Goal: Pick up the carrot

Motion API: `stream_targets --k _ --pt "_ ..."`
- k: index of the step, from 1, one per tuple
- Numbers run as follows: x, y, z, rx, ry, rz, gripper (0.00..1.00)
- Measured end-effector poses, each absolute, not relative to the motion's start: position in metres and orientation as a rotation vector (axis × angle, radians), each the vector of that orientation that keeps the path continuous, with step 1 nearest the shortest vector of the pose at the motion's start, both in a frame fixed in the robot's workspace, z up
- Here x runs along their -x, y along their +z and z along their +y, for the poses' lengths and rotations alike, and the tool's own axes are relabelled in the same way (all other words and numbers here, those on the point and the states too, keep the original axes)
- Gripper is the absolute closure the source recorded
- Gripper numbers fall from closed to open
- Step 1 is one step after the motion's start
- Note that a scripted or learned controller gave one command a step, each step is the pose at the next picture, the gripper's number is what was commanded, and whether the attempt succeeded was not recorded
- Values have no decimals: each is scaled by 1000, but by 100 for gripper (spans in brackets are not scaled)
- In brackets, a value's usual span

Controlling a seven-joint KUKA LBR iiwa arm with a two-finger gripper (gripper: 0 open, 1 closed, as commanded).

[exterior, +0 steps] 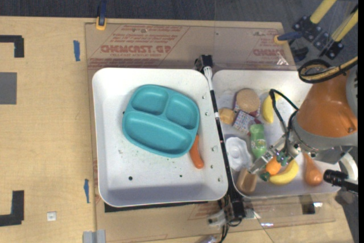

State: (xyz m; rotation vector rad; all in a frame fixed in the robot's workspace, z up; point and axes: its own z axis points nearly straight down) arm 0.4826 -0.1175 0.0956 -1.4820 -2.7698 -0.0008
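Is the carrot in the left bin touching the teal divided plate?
Touching. The camera view shows the carrot's upper end meeting the lower right rim of the teal plate, no white bin floor between them.

A teal divided plate [161, 120] is seen in the left bin [114, 139]; a banana [284, 175] is seen in the right bin [224, 78].
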Motion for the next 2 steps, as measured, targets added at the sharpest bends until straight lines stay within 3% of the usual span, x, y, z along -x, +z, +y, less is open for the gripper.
stream_targets --k 1,2 --pt "-485 89 -108 1924 -14 -2492 0" --pt "-488 97 -115 1944 -5 -2505 100"
